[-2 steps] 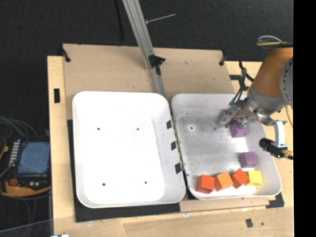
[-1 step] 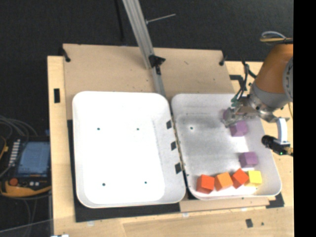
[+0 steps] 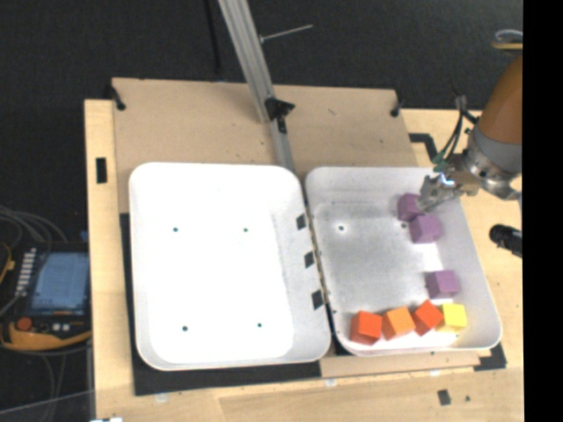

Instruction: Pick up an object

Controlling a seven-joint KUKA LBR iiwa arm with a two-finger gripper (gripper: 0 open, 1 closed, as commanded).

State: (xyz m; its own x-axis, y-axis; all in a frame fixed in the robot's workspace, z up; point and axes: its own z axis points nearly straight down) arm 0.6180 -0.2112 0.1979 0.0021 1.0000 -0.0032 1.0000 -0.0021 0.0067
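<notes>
Camera view shows no legible writing on either white bin; the gripper (image 3: 435, 190) hangs over the far part of the right bin (image 3: 369, 253), its tip touching a purple block (image 3: 408, 206), and I cannot tell its state. Just below it sits a second purple block (image 3: 427, 228), farther below a third (image 3: 442, 282), then a near-edge row: two red-orange blocks (image 3: 367, 326), an orange one (image 3: 398, 321) and a yellow one (image 3: 454, 315); the left bin (image 3: 215, 262) lies well to its left

Arm (image 3: 501, 117) enters from right edge, far side of scene, orange band topmost, grey wrist below it. Wrist angled down and leftward. Gripper (image 3: 434, 192) low at arm's left end, tips pointing down-left. Cables run along wrist's left side. Finger spacing indiscernible.
</notes>
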